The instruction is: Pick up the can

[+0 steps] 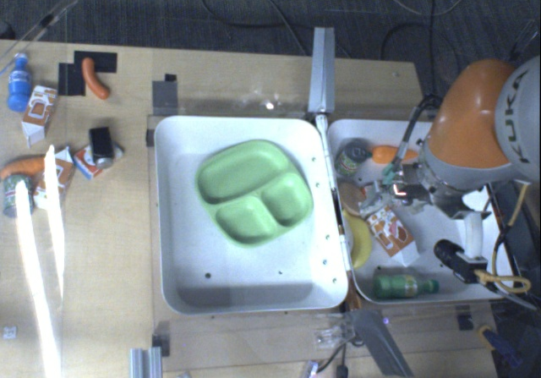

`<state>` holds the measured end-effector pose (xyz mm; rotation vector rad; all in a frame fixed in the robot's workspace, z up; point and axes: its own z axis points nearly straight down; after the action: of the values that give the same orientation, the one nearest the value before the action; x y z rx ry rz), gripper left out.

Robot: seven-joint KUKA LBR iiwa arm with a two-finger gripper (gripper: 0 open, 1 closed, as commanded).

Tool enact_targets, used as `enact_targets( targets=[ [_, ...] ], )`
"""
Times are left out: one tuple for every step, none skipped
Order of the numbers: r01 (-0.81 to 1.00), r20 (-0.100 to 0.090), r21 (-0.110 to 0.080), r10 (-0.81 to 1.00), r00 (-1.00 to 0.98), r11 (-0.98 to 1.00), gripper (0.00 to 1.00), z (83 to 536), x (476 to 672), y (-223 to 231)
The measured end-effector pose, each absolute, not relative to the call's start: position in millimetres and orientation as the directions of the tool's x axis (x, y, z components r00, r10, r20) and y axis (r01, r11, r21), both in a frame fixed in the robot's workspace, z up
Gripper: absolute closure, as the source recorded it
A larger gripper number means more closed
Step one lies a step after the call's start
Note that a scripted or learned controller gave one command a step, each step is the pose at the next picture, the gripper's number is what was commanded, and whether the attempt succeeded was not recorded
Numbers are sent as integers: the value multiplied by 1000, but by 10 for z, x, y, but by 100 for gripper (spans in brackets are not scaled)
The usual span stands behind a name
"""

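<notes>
Bins: two shallow white plastic bins side by side on the pale wooden bench (101,283); the left bin (177,283) is the wider, the right bin (439,290) sits under the arm.
Left bin contents: one light green plastic tray with three compartments (255,190), lying near the middle.
Can: one small metal can with a dark, greenish label (352,159), lying in the upper left corner of the right bin, close to the wall between the bins. Its label is too small to read.
Other things in right bin: one green plastic bottle (406,286) lying on its side near the front wall; one yellow banana-like piece (361,241) by the left wall; one orange rounded item (385,153) just beside the can; one red and white printed packet (390,231) between the can and the bottle. Print on the packet is not legible.
Arm: one grey arm with an orange band (473,123); white letters "KUK" can be read at its right edge.
Tool: one tool (397,190), low over the middle of the right bin, below and to the right of the can and apart from it. I cannot tell whether it is released or clenched.
Bench, left side: one blue bottle (19,83), one orange sausage shape (95,80), one black block (101,143).
</notes>
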<state>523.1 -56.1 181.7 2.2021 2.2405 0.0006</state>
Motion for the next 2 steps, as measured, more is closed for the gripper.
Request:
enact_targets(
  targets=[
    [997,0,23,997,74,-74,0,989,6021,-880],
    [996,3,-62,998,59,-59,0,968,6526,-957]
  ],
)
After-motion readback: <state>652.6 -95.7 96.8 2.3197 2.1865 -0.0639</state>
